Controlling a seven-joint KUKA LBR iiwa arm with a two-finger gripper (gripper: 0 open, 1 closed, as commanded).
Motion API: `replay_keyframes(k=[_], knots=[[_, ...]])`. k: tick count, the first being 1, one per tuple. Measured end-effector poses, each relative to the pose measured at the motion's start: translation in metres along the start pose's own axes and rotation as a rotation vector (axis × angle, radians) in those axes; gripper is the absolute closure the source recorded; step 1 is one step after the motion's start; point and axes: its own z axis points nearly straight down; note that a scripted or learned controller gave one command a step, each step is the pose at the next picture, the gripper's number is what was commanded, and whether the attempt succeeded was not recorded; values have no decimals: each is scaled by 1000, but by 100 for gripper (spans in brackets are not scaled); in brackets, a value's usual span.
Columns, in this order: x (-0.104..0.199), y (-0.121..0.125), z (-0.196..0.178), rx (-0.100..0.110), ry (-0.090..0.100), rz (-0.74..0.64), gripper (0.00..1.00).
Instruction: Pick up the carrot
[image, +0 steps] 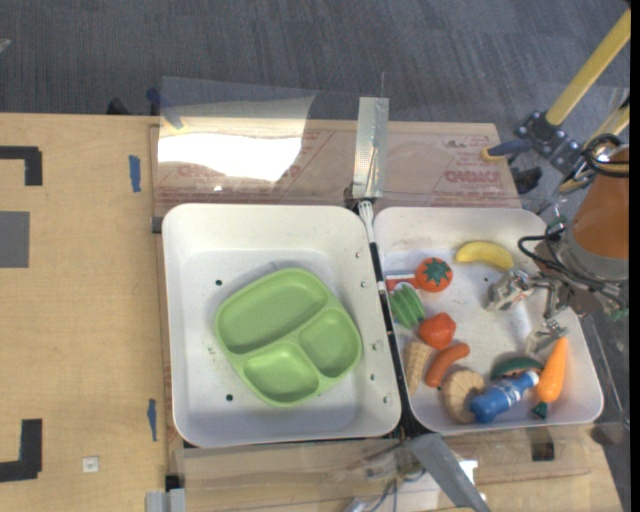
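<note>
The orange carrot (553, 368) with a green stub lies tilted near the right wall of the right bin (580, 412), by its front corner. My gripper (529, 309) hangs just above and left of the carrot's upper end, apart from it. Its metal fingers (508, 291) stand spread, open, with nothing between them. The arm's orange band (606, 219) rises at the right edge.
Beside the carrot lie a blue bottle (500, 398) and a dark green piece (515, 367). Further left are a round cookie (462, 390), a sausage (446, 363), a red pepper (437, 330), a tomato (433, 274), a green vegetable (406, 305) and a banana (485, 254). The left bin (190, 300) holds a green divided plate (288, 335).
</note>
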Motion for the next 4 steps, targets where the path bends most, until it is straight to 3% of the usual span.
replay_keyframes(k=[2, 4], knots=[[70, 34, 0, 7, -9, 116, 0], [75, 43, 0, 3, -8, 921, 0]])
